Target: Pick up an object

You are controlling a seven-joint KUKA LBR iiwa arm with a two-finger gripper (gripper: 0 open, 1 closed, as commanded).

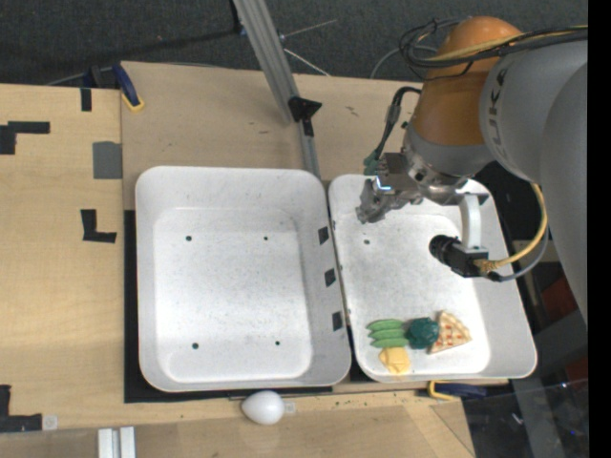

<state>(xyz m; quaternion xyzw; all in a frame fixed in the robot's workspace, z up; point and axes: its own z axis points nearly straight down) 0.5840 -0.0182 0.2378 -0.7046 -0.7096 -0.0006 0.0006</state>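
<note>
- The gripper (372,203) is seen over the far left part of the right bin (506,346), well apart from the objects; whether it is apart or together cannot be told, and nothing is seen held in it.
- The things that could be picked are clustered at the near end of the right bin: a green pea pod (386,330), a dark green lump (421,331), a pizza slice (450,333) and a yellow piece (395,359), all touching or just beside one another.
- The left bin (153,256) is seen bare inside; a white egg (263,407) lies on the bench just near of it.
- The task is judged barely begun: nothing has been lifted; the approach, the grasp and the lift are all left to be done.
</note>
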